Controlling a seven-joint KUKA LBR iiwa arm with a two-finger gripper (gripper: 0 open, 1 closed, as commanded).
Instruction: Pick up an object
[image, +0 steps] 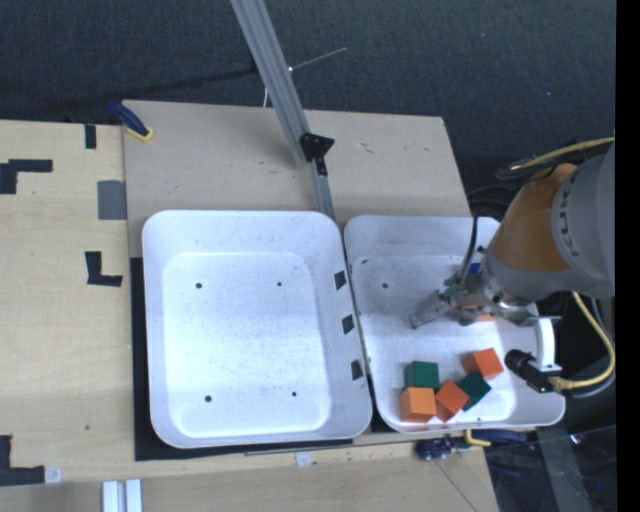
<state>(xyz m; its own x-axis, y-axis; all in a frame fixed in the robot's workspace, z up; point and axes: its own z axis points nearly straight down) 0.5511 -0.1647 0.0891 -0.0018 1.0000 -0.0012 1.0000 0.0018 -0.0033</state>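
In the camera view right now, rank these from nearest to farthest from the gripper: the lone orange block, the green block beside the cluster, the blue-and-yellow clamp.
1. Lone orange block, below and right of the gripper.
2. Green block, below the gripper; nearly tied with the first.
3. Blue-and-yellow clamp, far upper left.

This is a robotics lab or test cell rather than a home or shop. A plain plywood worktop (220, 160) carries two shallow white bins, the left bin (240, 325) and the right bin (400, 260), set side by side on a black mat, with black tape marks (98, 268) stuck to the wood and an aluminium strut (275, 70) rising from a bracket. A grey and orange industrial arm (550, 240) with loose cables (585, 370) reaches over small coloured blocks (445, 385), above dark carpet (450, 50).
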